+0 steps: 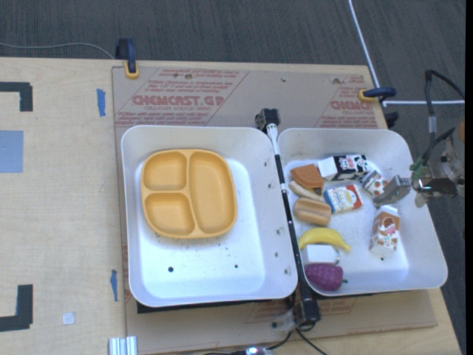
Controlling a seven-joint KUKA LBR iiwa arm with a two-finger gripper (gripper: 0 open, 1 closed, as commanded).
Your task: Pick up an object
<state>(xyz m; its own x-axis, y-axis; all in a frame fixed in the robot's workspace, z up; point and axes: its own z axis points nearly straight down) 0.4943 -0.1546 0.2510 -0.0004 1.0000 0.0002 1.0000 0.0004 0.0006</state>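
Two white bins are being shown side by side on the worktop (59,198), and the picking step is only just being set up, by the look of it. The claw (395,189) is being held low at the right edge of the right bin (421,272), near a small milk-style carton (386,231) and a red-and-white packet (373,181); nothing is being gripped between its tips, and whether it's spread or pressed together can't be told from this angle tbh. Candidates are being offered all over that bin: a banana (325,237), a hot dog bun (312,211), a purple bunch of grapes (324,275), a black-and-white carton (346,165), an orange-and-blue box (343,197). The carton just below the claw is probably the easiest target, so a short shift over it, a straight drop and a firm close are being called for next, with the neighbours left alone. Over in the left bin (148,272) a yellow divided plate (188,193) is being left untouched. Both bins are being carried on a brown board (185,95) clamped down on pale wood, with dark grey carpet (222,13) behind.
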